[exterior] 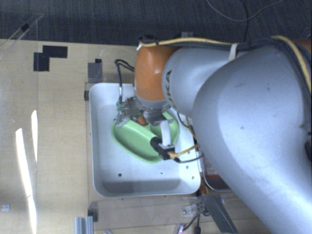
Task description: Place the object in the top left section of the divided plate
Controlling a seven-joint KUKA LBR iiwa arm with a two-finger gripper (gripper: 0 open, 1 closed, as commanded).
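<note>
Green divided plate [131,138] sits right under the gripper [141,117]; can't tell what the grip's doing; orange object [142,121] might land in the wrong section.

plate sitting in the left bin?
Yes: the green divided plate lies inside the left white bin, directly under the arm's orange band.

A robotics lab: a grey industrial arm [243,111] over a pale worktop [48,145], loose cable [243,13] on dark carpet behind.
</note>
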